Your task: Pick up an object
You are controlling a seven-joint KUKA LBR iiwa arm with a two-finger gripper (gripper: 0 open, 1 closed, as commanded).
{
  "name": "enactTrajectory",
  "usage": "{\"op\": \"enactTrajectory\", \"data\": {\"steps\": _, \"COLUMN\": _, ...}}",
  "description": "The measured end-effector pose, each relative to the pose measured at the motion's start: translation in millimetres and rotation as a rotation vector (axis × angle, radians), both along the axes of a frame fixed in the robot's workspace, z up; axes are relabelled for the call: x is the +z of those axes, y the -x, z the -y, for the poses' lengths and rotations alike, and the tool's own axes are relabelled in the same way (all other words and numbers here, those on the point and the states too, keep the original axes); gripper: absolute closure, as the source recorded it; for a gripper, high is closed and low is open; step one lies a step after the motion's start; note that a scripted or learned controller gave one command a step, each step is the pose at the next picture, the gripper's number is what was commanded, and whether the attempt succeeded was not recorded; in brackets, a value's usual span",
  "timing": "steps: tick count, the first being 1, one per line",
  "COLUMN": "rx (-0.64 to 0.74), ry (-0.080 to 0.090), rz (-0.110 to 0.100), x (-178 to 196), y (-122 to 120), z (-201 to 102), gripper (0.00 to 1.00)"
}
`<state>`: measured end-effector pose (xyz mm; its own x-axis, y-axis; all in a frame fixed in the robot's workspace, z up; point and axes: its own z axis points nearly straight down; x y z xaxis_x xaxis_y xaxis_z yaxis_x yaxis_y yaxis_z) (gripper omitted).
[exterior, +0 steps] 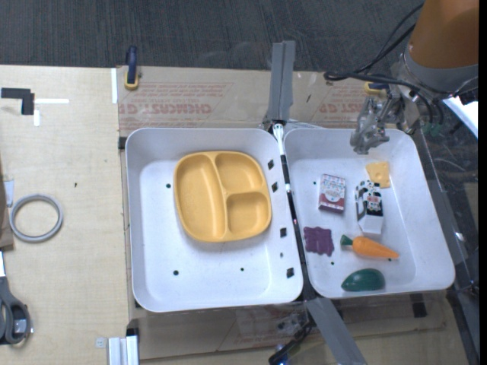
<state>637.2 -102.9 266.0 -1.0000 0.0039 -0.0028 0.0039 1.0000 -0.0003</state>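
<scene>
Camera view, right bin [426,204]: six loose items.
- Carrot [370,248]: orange toy with a green stub; long axis runs left to right, dipping slightly toward the tip at right, stub at left. Lies low in the bin, just right of the purple piece.
- Green item [363,280]: dark, glossy oval, long axis roughly left-right, near the bin's front wall.
- Purple piece [319,240]: flat, ragged-edged, beside the bin's left wall.
- Small carton [332,193]: upright rectangle, red and white print; lettering too small to read.
- Black-and-white carton [370,206]: long axis top to bottom; cow-like pattern, details unclear.
- Yellow wedge [378,174]: flat, just above that carton.

Gripper [370,135]: hangs over the bin's far edge, nothing between its fingers; whether wide or narrow cannot be told. The arm [445,29] is cut off at the top right.

Left bin [144,219]: a yellow divided plate [223,195] with three compartments.

Surface [61,280]: a grey ring [34,217].
</scene>
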Motion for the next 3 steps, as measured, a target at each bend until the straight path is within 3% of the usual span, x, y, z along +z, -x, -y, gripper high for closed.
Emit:
{"op": "enactTrajectory", "data": {"steps": 1, "rx": 0.034, "ry": 0.000, "rz": -0.001, "x": -107, "y": 37, "z": 46, "gripper": 0.00}}
{"op": "enactTrajectory", "data": {"steps": 2, "rx": -0.439, "ry": 0.000, "rz": 0.001, "x": -173, "y": -19, "z": 32, "gripper": 0.00}}
{"op": "enactTrajectory", "data": {"steps": 3, "rx": -1.022, "ry": -0.001, "rz": 0.001, "x": -129, "y": -3, "z": 13, "gripper": 0.00}}
